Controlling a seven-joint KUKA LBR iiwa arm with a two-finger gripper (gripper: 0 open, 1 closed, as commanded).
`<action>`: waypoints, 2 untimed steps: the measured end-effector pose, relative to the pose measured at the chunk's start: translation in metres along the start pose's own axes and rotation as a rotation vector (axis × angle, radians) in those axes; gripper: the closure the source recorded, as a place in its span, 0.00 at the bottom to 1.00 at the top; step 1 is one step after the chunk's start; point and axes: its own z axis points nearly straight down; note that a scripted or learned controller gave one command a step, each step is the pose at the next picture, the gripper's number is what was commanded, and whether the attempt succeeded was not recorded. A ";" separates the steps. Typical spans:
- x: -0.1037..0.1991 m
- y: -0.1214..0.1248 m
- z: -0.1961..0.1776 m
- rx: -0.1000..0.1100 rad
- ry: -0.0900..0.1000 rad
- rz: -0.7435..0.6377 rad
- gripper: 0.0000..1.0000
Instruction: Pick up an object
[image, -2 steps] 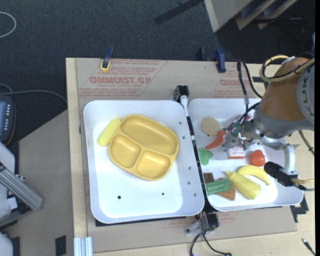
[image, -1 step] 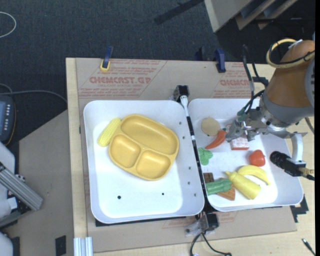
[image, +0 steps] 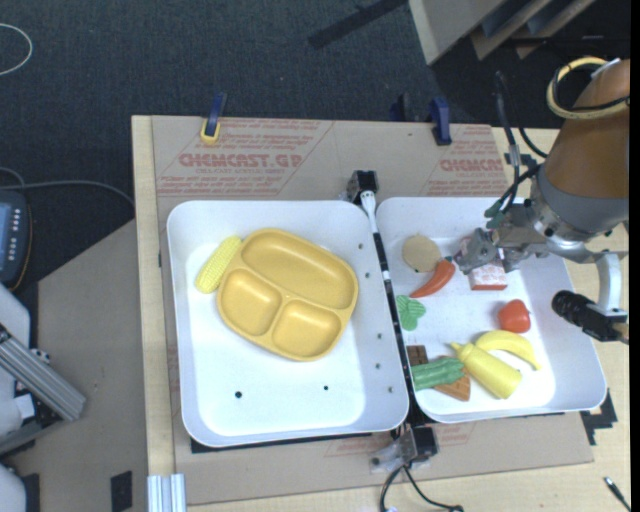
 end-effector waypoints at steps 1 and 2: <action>0.043 -0.027 -0.009 0.008 0.004 -0.003 1.00; 0.086 -0.043 0.002 0.009 0.003 -0.003 1.00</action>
